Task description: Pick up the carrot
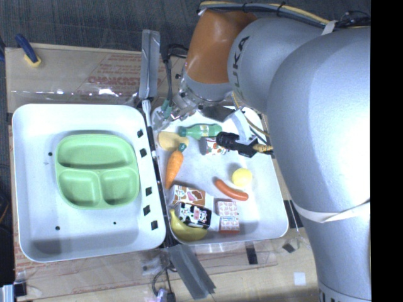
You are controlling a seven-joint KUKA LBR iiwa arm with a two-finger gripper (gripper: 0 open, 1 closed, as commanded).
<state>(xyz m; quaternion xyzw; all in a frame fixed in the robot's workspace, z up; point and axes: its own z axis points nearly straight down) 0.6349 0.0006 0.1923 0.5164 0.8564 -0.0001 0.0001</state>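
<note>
Hand [169, 110] hovers over right bin [272, 228] holding carrot [174, 167], sausage [230, 189], lemon [242, 177].

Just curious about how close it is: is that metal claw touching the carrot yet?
Apart. The camera view shows the gripper up at the right bin's far corner, with a pale yellowish item lying between it and the carrot.

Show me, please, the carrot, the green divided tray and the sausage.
carrot [174, 167]: camera view, middle of its orange body.
green divided tray [96, 145]: camera view, ridge between compartments.
sausage [230, 190]: camera view, its middle.
</note>
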